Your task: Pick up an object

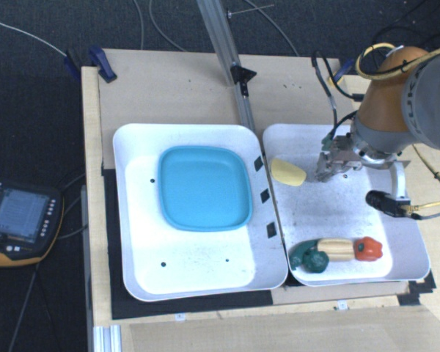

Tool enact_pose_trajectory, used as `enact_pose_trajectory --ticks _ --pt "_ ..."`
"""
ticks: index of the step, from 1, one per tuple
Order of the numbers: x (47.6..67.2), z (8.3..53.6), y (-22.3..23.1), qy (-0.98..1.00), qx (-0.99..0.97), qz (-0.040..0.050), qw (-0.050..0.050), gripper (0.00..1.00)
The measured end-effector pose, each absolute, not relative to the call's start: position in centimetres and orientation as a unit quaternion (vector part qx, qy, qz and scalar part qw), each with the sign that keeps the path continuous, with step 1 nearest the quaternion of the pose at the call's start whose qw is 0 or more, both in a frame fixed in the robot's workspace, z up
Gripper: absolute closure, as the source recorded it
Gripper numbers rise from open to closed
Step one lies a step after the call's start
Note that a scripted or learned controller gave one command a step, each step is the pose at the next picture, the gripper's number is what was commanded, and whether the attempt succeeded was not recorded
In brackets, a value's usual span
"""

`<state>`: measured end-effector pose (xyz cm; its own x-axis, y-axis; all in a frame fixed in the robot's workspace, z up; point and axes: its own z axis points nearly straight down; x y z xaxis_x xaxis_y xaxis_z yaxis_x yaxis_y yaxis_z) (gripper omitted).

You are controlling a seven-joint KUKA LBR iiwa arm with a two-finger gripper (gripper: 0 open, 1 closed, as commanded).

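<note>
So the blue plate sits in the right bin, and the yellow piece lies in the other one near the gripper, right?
Not quite. The camera view shows the blue plate in the left bin; the yellow piece lies in the right bin, near the gripper.

Colours of the bench, bins and contents

The left bin and the right bin are both white, the right one faintly speckled grey on its floor. A plain sky-blue plate lies in the left bin. The right bin contains a pale yellow piece, a dark green item, a tan cylinder and a red piece with what appears to be a small green top, though this is too small to confirm. The arm is grey with an orange band; the gripper is metallic grey. The bench is light wood on a dark, finely textured carpet. A blue clamp sits at the bench corner. The handheld pendant is grey with an orange underside.
</note>
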<state>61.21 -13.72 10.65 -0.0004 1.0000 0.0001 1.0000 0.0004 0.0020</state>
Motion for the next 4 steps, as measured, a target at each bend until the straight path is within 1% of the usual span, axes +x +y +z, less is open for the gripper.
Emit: enact_pose_trajectory --ticks 2,3,4 --pt "61.8 23.2 -14.3 0.707 0.707 0.0019 0.003 1.0" --pt "61.8 25.4 -14.3 0.707 0.707 0.0009 0.001 1.0" --pt "62.9 24.9 -9.4 0.709 0.706 0.0006 0.0 1.0"
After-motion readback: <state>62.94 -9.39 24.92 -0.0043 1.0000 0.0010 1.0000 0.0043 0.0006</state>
